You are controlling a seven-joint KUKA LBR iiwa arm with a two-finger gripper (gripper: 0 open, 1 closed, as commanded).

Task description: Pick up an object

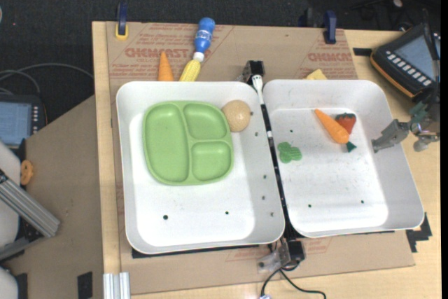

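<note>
I'm looking at a lab: clamped cardboard bench [294, 45], cables [42, 73] at nine o'clock, a control pendant [409, 63] at two o'clock.

Both white bins, the left bin [140, 206] and the right bin [392, 199], look like smooth plastic with a soft sheen. The green divided plate [187, 142] is matt plastic. Beneath them lies printed brown cardboard [231, 38], dull and papery. The toy carrot [330, 125] looks smooth and plastic.
</note>
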